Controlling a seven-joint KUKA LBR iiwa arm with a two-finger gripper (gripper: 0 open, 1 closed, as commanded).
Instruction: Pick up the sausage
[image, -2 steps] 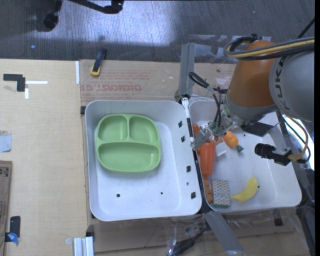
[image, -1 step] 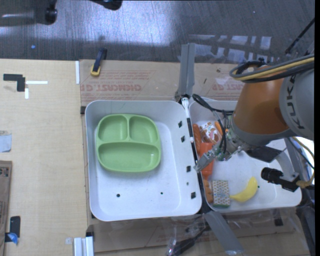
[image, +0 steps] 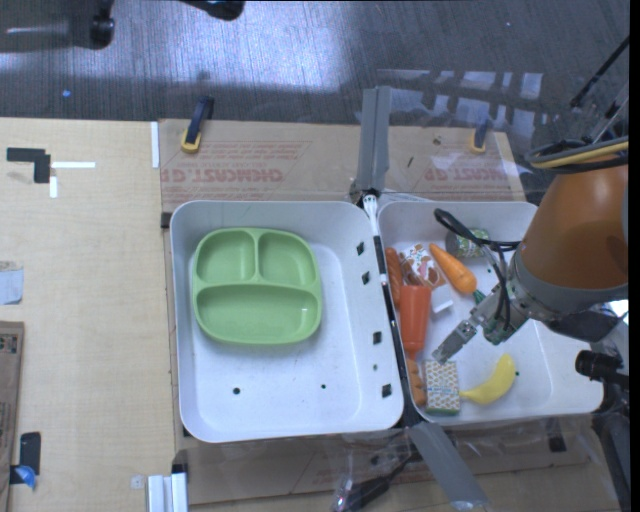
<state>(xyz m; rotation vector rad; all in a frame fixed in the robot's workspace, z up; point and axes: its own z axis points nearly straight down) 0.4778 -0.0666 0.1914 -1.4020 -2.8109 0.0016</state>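
Reaching in from the right, the grey arm (image: 575, 250) with its orange band is seen above the right bin (image: 560, 395), and the end effector (image: 450, 345) is lowered toward the bin's middle; whether its fingers are apart or together cannot be told, since they appear as a single slim grey shape at this slant, and nothing is seen held between them. A long orange-red item taken to be the sausage (image: 414, 318) is found lying lengthwise along the left side of the right bin, just left of the end effector and apart from it. A carrot (image: 453, 268) is seen at a tilt in the upper part of the same bin, near the sausage's upper end; a banana (image: 492, 383) is laid near the bin's lower edge, just right of and below the end effector; a yellowish-green sponge (image: 442, 386) is set beside the banana, below the sausage. A green divided plate (image: 258, 287) with three compartments is placed in the upper left part of the left bin (image: 290, 400). Both bins are carried side by side on the tabletop (image: 80, 300).
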